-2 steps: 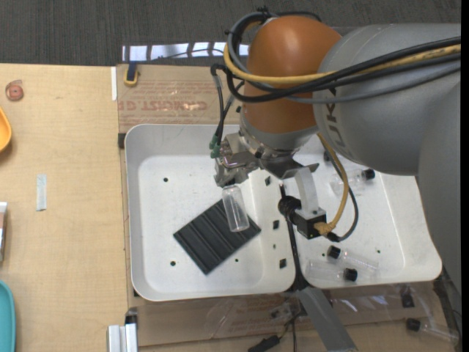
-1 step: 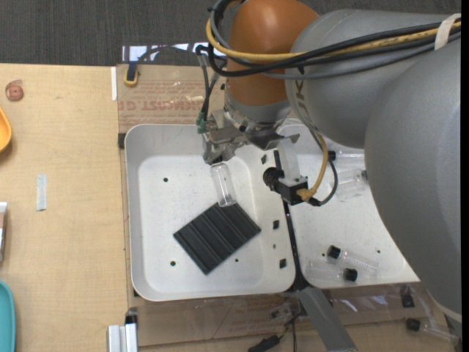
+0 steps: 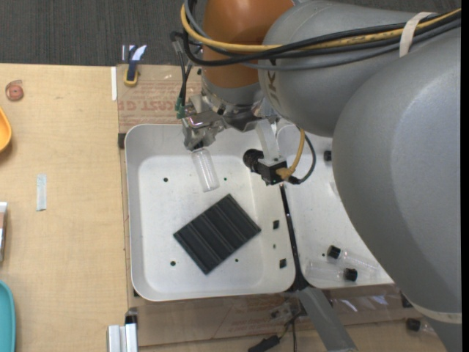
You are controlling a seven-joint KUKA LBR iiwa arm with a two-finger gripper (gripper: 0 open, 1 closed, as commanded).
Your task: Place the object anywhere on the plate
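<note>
Our gripper [image 3: 199,139] pinches the light, slick tube [image 3: 206,169] by its top, above the plate [image 3: 217,232].

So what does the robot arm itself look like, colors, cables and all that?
The arm is thick, smooth and grey, with a rounded orange band above the wrist. Black and yellow cables loop around the band and run back along the grey link, tied by a pale strap. The metallic gripper carries thin wires and ends in slim fingers.
</note>
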